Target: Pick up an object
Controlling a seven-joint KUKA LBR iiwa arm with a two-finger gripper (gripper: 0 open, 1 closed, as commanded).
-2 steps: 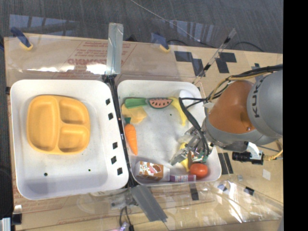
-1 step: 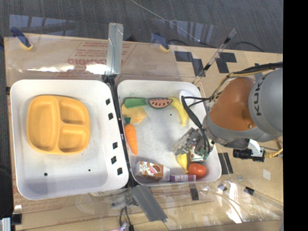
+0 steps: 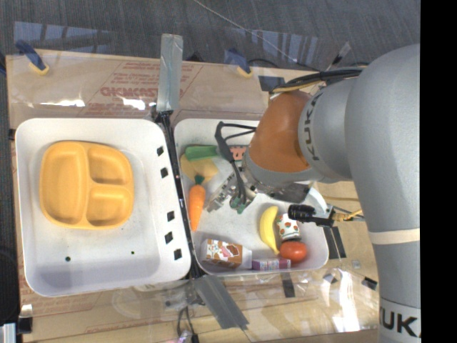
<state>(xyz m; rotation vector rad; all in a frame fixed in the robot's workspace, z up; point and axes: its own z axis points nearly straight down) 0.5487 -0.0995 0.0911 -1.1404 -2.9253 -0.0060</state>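
My gripper (image 3: 227, 195) hangs low inside the right bin (image 3: 314, 259), just right of an orange carrot (image 3: 196, 206) that lies along the bin's left wall. Behind the carrot sit a pale yellow piece (image 3: 200, 168) and a green vegetable (image 3: 200, 151). To the right of the gripper lies a banana (image 3: 268, 229), with a small printed can (image 3: 288, 229) and a red tomato (image 3: 293, 251) beside it. A brown snack packet (image 3: 223, 253) and a purple-labelled item (image 3: 270, 264) rest along the bin's front wall. I see nothing between the gripper's tips.
The left bin (image 3: 107, 266) holds a yellow divided plate (image 3: 86, 184) in its back half. The grey arm and its orange band (image 3: 282, 145) cover the right bin's back right part. A taped divider (image 3: 171, 184) runs between the bins.
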